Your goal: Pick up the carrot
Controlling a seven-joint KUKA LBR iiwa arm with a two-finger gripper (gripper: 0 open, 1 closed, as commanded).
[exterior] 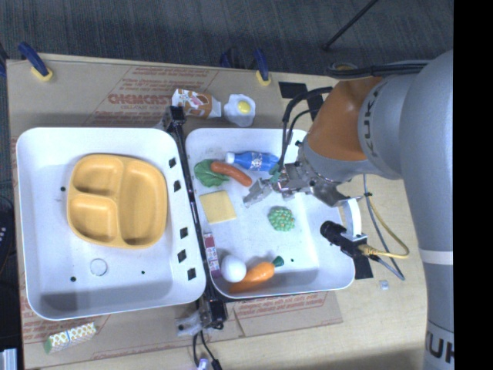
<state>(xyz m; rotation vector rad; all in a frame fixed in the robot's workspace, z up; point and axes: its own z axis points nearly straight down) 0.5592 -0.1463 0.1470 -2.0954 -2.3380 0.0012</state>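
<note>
Right bin [331,276] on table: carrot [251,276] at front edge, tool [262,191] mid-bin, fingers apart, holding nothing

1. The arm [400,122] runs off the right side of the frame, so its base can't be seen.
2. The gripper [266,189] sits low over the right bin [308,272], its fingertips a grey blur; open or closed, no telling.
3. The blue bottle [254,161], just beside the gripper, has its far end tucked behind the wrist.
4. The carrot [253,274], well apart from the gripper at the bin's near wall, is partly covered by the white egg [233,268] touching it.
5. The leafy green [205,173] lies partly under the sausage [232,173].
6. The packet [71,336] below the left bin [31,206]: its print is too small to read.
</note>
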